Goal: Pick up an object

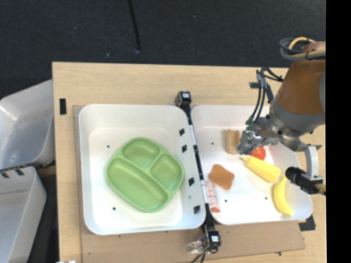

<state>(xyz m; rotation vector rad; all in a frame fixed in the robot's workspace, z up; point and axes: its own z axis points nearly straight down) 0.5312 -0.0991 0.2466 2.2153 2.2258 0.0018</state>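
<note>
With the gripper [250, 141] low beside the red ball [259, 153], its state impossible to tell, it seems to crowd the yellow bottle [262, 169] and could shove both aside

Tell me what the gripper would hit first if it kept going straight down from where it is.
Probably the red object beside the yellow bottle; the gripper hangs right over it in the right bin, though depth is unclear.
</note>
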